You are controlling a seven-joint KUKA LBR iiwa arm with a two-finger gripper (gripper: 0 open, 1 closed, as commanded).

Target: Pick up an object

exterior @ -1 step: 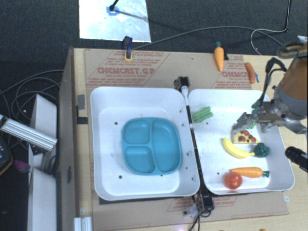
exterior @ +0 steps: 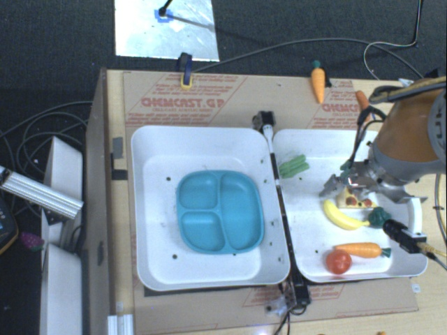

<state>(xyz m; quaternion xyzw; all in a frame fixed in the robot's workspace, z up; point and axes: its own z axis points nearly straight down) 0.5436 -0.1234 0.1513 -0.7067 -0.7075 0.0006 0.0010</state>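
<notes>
Red tomato (exterior: 339, 262) lies lowest in the right bin (exterior: 307, 267), a carrot (exterior: 359, 250) just beside it. Banana (exterior: 343, 218) sits above them, touching a small slice-like toy (exterior: 355, 201). Green piece (exterior: 293, 166) at that bin's upper left. Gripper (exterior: 347, 185) hangs over the slice; finger state cannot be told. Blue divided plate (exterior: 219, 211) fills the left bin (exterior: 150, 187).

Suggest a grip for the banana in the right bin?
Take the banana across its thick middle, coming straight down. It lies flat and curved, ends tapering, so fingers should close across its short width. The gripper hovers just above it; the carrot lies clear below.
</notes>
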